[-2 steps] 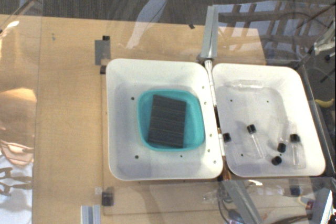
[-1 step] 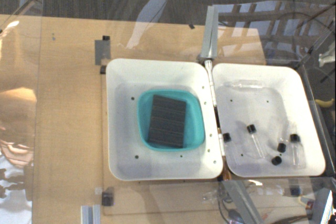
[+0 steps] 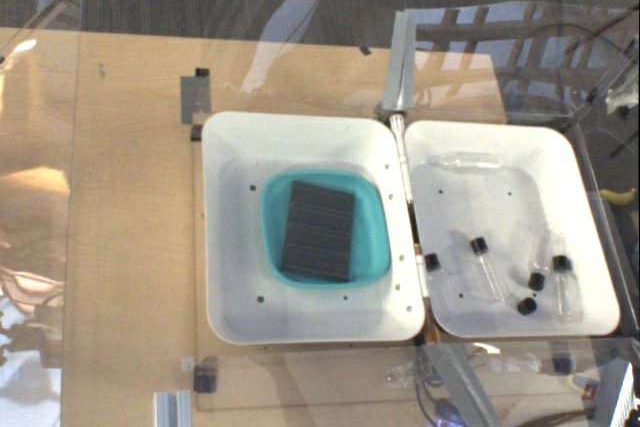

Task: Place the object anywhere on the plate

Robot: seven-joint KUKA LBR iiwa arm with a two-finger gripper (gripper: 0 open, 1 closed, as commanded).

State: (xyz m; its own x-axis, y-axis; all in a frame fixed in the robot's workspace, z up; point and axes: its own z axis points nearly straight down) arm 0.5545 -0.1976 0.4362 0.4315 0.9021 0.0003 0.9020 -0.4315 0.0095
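A teal square plate [image 3: 374, 237] with rounded corners sits in the middle of the left white bin [image 3: 226, 215]. A dark grey ribbed rectangular block [image 3: 319, 231] lies flat on the plate, slightly tilted, well inside its rim. Nothing touches or covers the block.
The right white bin [image 3: 592, 245] holds several small clear vials with black caps [image 3: 478, 245], mostly in its near half, and a clear piece [image 3: 470, 160] near its far wall. A metal post [image 3: 399, 65] rises behind the seam between the bins. The bench is wooden around them.
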